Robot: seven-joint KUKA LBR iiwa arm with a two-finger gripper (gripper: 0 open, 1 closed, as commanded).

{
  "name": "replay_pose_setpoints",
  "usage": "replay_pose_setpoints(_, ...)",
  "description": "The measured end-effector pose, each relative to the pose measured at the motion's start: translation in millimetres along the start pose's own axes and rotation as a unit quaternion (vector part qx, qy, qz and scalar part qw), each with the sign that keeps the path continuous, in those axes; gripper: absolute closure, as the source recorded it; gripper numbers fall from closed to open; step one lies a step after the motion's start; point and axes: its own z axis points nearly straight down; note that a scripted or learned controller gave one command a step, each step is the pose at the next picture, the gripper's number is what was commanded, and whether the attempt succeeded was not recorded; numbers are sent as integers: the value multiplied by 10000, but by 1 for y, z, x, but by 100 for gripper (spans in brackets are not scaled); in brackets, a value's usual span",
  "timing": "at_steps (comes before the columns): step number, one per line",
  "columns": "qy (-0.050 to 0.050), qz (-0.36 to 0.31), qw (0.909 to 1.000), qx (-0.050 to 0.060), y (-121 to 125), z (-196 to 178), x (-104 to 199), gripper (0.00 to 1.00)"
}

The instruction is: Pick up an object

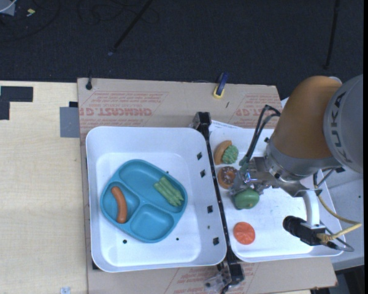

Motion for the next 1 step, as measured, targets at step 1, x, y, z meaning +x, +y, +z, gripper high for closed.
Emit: replay_pose_setpoints(1, 3, -16, 10000, -18, 0, -15, 1, 100)
